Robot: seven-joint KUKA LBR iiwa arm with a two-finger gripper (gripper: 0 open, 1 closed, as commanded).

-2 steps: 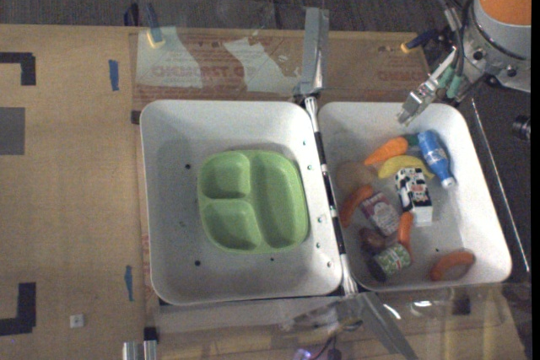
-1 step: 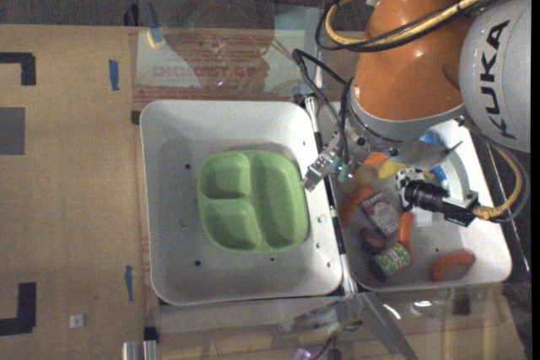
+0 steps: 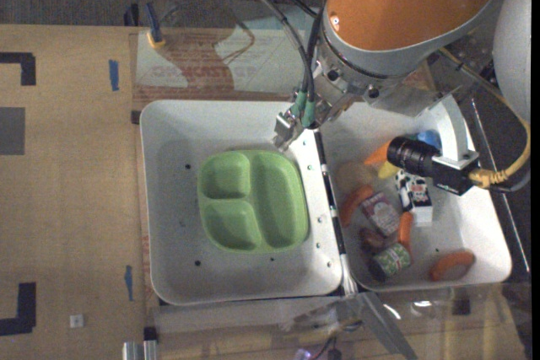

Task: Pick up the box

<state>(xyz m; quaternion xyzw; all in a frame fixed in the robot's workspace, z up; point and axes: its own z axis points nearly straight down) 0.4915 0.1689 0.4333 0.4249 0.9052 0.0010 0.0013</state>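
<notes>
**Box in right-hand bin, arm overhead**

Two white bins side by side at centre frame on a tan bench (image 3: 67,198). In the left bin (image 3: 160,181), a green divided plate (image 3: 251,201) lying flat, slightly toward the bin's right wall and touching nothing else.

In the right bin (image 3: 477,223), a loose cluster of small things. At its middle, the box (image 3: 417,198): white with dark print, upright or nearly so, near the centre of the bin. Just to its left, a purplish packet (image 3: 383,213), tilted. Between the two and a little lower, a short orange piece (image 3: 406,228). Further left, another orange piece (image 3: 354,202) near the wall shared with the left bin. Lower down, a green can (image 3: 390,259) on its side, and to its right an orange sausage-shaped thing (image 3: 451,264) by the lower right corner. Something blue (image 3: 429,137) toward the upper part of the bin, partly hidden.

Across the upper right of the frame, the arm (image 3: 405,4), orange band above grey, looming over the top of the right bin. Below it, a black cylinder (image 3: 412,153) on a pale bracket, just above the box and apart from it. Cables (image 3: 278,4) trailing up to the top edge. Working end of the arm tucked under its own bulk; open or closed, impossible to tell. Nothing seen lifted or gripped; box resting on the bin floor.
</notes>
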